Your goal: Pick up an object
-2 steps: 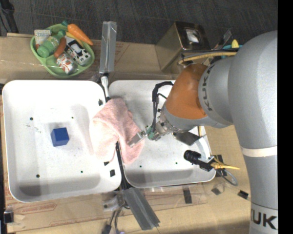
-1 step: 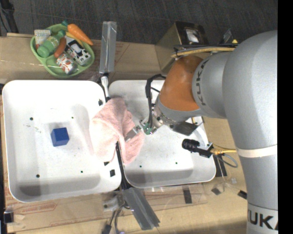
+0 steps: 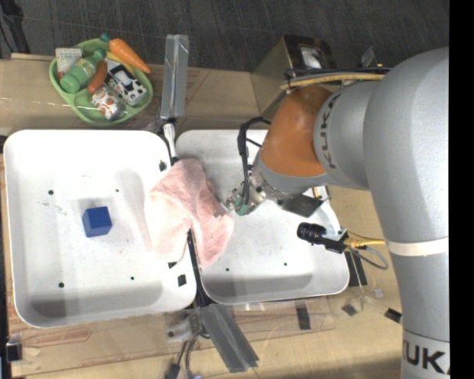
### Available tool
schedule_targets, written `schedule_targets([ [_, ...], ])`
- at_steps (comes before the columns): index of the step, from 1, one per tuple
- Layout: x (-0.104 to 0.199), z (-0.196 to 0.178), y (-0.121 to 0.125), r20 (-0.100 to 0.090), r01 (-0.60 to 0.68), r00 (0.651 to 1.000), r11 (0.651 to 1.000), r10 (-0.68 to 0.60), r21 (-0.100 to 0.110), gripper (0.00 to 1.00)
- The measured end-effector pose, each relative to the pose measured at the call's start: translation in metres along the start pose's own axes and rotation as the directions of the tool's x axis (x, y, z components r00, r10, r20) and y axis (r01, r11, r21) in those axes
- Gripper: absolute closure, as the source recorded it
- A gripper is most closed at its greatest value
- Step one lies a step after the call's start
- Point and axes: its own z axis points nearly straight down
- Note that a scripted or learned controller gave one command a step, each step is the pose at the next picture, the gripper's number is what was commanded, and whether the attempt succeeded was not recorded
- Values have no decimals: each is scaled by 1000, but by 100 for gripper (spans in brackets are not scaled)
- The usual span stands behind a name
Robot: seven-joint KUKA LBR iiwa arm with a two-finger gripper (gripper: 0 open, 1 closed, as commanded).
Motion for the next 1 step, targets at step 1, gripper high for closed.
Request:
schedule_targets([
  [1, 26, -90, 71, -2, -139, 990, 990, 139, 2, 100],
])
